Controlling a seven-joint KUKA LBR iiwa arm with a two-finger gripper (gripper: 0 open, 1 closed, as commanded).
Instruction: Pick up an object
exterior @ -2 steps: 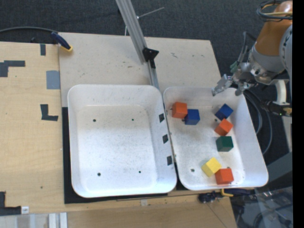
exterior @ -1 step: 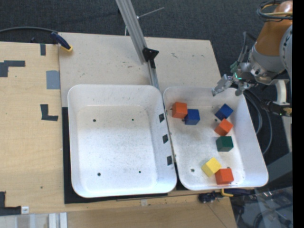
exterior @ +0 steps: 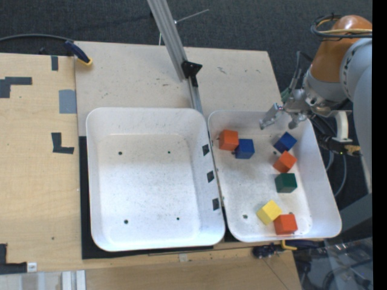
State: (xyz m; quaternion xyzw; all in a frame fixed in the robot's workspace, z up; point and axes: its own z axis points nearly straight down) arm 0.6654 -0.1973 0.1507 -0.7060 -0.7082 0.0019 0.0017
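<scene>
The right bin [exterior: 320, 180] holds several small blocks. An orange block [exterior: 228, 140] touches a blue one [exterior: 244, 148] near its left wall. Further right lie a blue block [exterior: 285, 142], an orange block [exterior: 285, 161] and a dark green block [exterior: 286, 182]. Near the front sit a yellow block [exterior: 269, 212] and an orange-red block [exterior: 285, 223]. My gripper [exterior: 280, 119] hangs over the bin's back right corner, above and just behind the blue block on the right. Its two fingers stand apart, open, with nothing between them.
The left bin [exterior: 97, 162] stands beside the right one, sharing a middle wall. A slanted metal pole [exterior: 172, 35] crosses the bench behind the bins. Cables hang at the arm's right side [exterior: 338, 144]. A blue and yellow tool [exterior: 78, 52] lies on the bench at back left.
</scene>
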